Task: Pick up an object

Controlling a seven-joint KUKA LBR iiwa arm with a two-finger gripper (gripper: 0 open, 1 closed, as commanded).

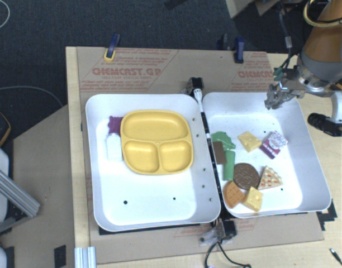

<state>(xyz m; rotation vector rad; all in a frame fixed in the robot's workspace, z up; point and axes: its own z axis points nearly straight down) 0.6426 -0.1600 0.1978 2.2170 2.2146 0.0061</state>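
I see 2 white bins side by side: the left bin [104, 200] bears a yellow divided plate [157, 140], with a purple item [114, 124] and a white item [113, 147] tucked against its left edge. The right bin [305, 183] holds the toy food: a green piece [227, 149], a brown cookie [246, 175], a pizza slice [270, 178], a cheese wedge [249, 141] and a purple packet [273, 143]. The gripper [278, 98] hangs over that bin's far right corner, holding nothing I can make out; whether its tips are spread I cannot tell.
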